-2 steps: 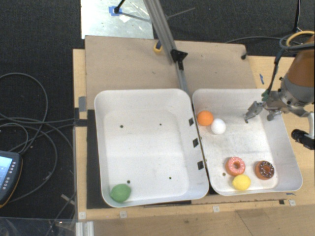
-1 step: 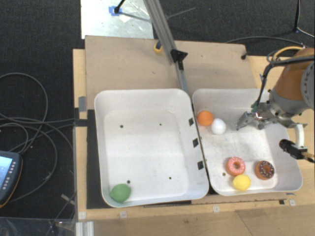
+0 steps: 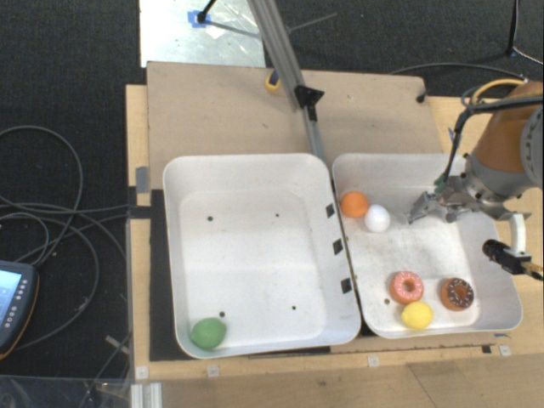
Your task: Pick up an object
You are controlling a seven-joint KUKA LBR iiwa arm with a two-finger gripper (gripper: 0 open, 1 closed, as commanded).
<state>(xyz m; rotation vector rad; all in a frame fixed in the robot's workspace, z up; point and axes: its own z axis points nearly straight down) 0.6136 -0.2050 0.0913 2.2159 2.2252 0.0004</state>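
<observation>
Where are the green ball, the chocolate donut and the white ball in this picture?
green ball (image 3: 207, 332): camera view, middle of its top.
chocolate donut (image 3: 457, 293): camera view, on its iced ring.
white ball (image 3: 376, 219): camera view, middle of its top.

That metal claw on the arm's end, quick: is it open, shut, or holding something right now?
Gripper: open, holding nothing, hovering over the right white bin beside the white ball.

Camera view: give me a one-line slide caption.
End effector hovers over the right bin beside a white ball; the left bin has a green ball.
</observation>
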